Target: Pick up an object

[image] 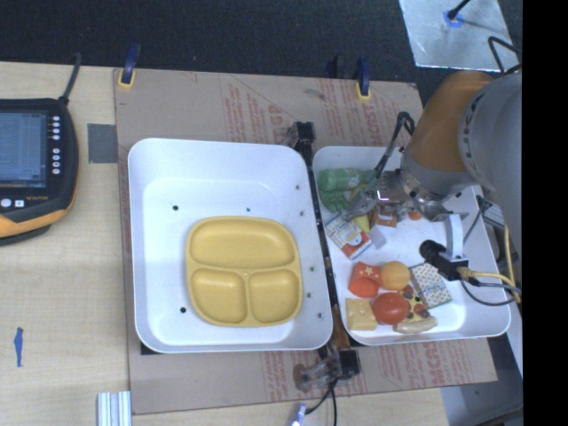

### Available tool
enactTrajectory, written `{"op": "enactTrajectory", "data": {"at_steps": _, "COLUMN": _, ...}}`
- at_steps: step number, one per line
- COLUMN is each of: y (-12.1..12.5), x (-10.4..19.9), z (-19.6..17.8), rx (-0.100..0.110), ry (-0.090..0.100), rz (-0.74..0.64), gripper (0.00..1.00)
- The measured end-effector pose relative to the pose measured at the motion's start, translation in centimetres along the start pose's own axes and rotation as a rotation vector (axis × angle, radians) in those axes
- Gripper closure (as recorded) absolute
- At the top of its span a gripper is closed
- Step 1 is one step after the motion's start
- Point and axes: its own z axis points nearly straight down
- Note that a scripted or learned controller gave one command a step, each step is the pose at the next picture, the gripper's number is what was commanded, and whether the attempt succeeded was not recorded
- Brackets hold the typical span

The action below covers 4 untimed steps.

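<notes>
The left bin (151, 238) on the surface (71, 309) holds a yellow three-compartment tray (244, 269), lying flat near its centre. The right bin (484, 327) holds a green item (337, 183) at its far left corner, a small red-and-white carton (348, 235) beside the bin's left wall, and a near-side cluster of a red piece (364, 280), an orange piece (396, 274), a tomato-like piece (390, 307), a yellow block (359, 313) and a patterned packet (429, 284). The arm's claw (383, 204) sits low over the far part of the right bin, just beside the green item and the carton; a handheld control pendant (31, 171) lies at the left edge of the surface.
</notes>
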Motion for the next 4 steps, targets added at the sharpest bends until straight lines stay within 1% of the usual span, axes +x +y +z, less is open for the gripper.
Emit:
{"op": "enactTrajectory", "data": {"at_steps": 1, "y": -0.1, "x": -0.2, "z": -1.0, "rx": 0.008, "ry": 0.001, "rz": 0.0, "gripper": 1.0}}
{"op": "enactTrajectory", "data": {"at_steps": 2, "y": -3.2, "x": 7.7, "z": -9.7, "rx": 0.007, "ry": 0.006, "rz": -0.001, "gripper": 1.0}}
{"op": "enactTrajectory", "data": {"at_steps": 3, "y": -1.3, "x": 0.0, "z": -4.1, "rx": 0.005, "ry": 0.003, "rz": 0.002, "gripper": 1.0}}
{"op": "enactTrajectory", "data": {"at_steps": 4, "y": 0.1, "x": -4.2, "z": -2.6, "rx": -0.002, "ry": 0.005, "rz": 0.0, "gripper": 1.0}}
